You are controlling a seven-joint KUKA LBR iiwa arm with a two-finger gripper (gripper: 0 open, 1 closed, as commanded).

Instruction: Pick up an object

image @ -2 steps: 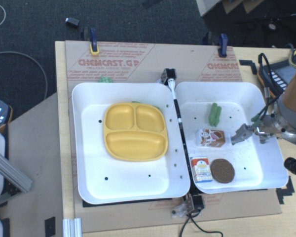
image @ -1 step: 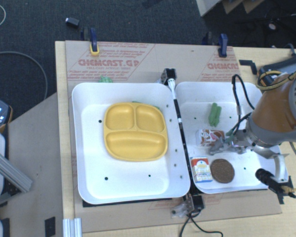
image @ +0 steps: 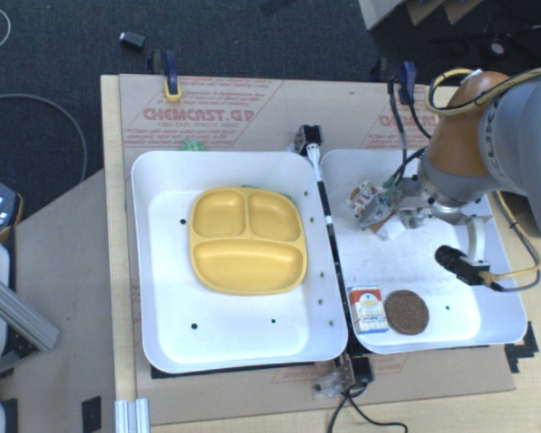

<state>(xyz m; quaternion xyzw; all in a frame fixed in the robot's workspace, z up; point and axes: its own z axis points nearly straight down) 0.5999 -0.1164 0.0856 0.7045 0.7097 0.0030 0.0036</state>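
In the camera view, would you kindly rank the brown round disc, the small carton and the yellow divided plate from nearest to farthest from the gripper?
From the gripper, at the right bin's upper part:
1. Brown round disc, near edge of the right bin.
2. Small carton, just left of the disc; only slightly farther, a close call.
3. Yellow divided plate, in the left bin.

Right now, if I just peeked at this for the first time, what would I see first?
Probably the big yellow divided plate, lying in the middle of the left bin. Next, the grey arm with its orange band reaching over the right bin, where a brown round cookie sits near the front beside a small red-and-white packet.
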